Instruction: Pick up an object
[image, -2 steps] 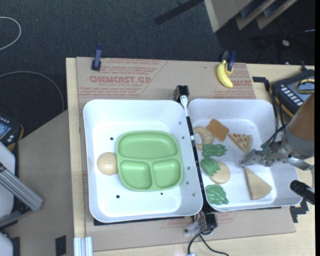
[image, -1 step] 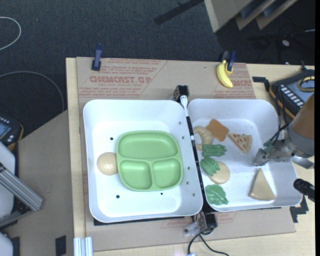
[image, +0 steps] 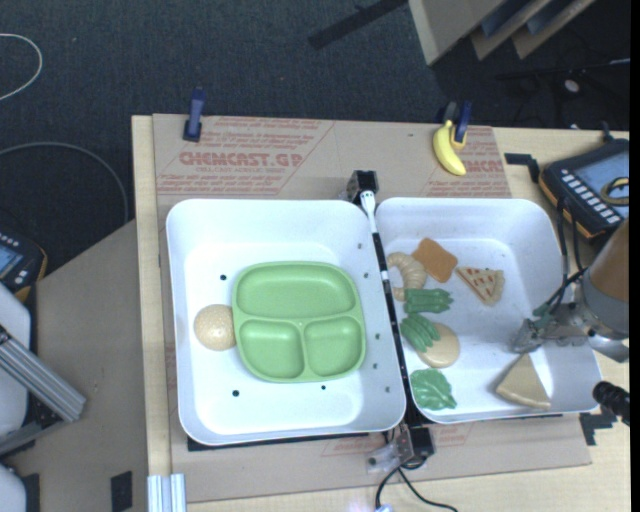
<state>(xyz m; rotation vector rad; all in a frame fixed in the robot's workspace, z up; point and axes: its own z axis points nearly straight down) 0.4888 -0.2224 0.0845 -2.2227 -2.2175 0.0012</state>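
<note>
The right bin (image: 520, 222) holds several toy foods. Among them are a brown square (image: 436, 259), an orange-brown triangle (image: 483, 283), a beige twisted piece (image: 405, 272) and two green leafy pieces (image: 425, 300) (image: 433, 389). A pale oval (image: 440, 347) and a tan wedge (image: 522, 383) lie there too. My gripper (image: 537, 334) hangs low over the right side of this bin, just above the tan wedge and right of the pale oval. Nothing shows in its grasp.
The left bin (image: 200, 240) carries a green divided plate (image: 298, 320) with a beige round piece (image: 214, 326) at its left. A yellow banana (image: 449, 150) lies on the board behind the right bin. A black device (image: 590, 185) sits at the far right.
</note>
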